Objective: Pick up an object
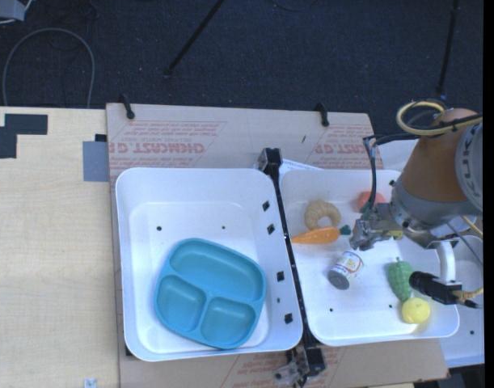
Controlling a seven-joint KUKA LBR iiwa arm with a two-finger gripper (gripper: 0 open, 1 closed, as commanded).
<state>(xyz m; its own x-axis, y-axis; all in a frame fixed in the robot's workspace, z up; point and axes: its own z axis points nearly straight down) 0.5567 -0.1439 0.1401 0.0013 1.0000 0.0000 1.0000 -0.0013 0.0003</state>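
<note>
The right bin (368,330) holds several small things. A beige ring-shaped bagel (322,213) lies near its far left, with an orange carrot (315,235) just in front of it. A small tin can (344,269) lies tipped over in the middle. A green vegetable (399,280) and a yellow lemon (415,310) sit at the near right. A red-orange item (372,200) is partly hidden behind the wrist. My gripper (364,234) hangs low over the bin, right of the carrot's tip and just above the can.
The left bin (137,217) holds a blue divided plate (210,291). A black divider (280,249) runs between the two bins. Cardboard lies under both bins, and a wooden bench top stretches to the left.
</note>
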